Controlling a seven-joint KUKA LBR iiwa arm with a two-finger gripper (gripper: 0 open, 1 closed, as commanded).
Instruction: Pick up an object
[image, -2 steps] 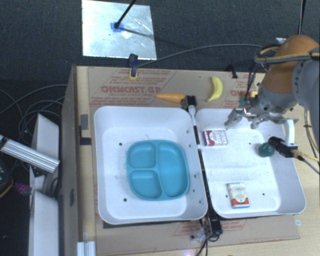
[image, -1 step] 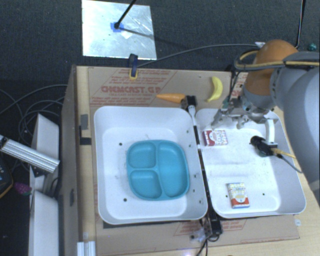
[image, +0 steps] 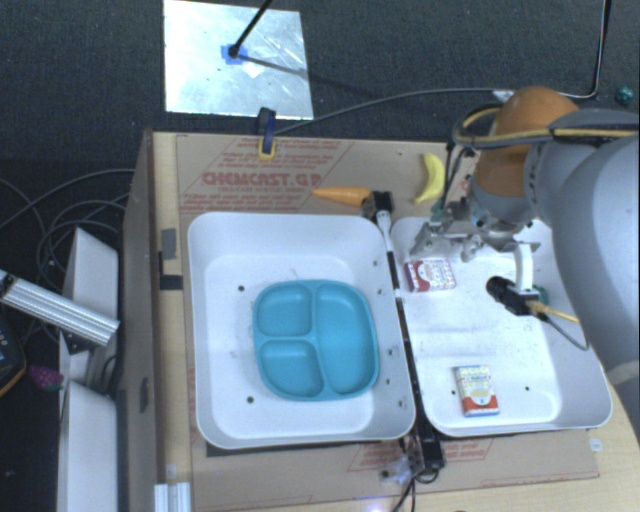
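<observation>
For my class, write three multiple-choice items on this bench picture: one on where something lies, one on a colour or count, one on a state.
1. Where does the blue divided plate lie?
A. In the left bin
B. In the right bin
C. On the cardboard behind the bins

2. What colour is the banana behind the right bin?
A. Green
B. Yellow
C. Red

3. How does the small box near the right bin's front lie?
A. Flat on the bin floor
B. Stacked on the plate
C. Hanging over the rim

Answers:
1. A, the plate sits in the middle of the left bin.
2. B, it is plainly yellow against the cardboard.
3. A, its printed face points up and it rests alone on the floor.
</observation>
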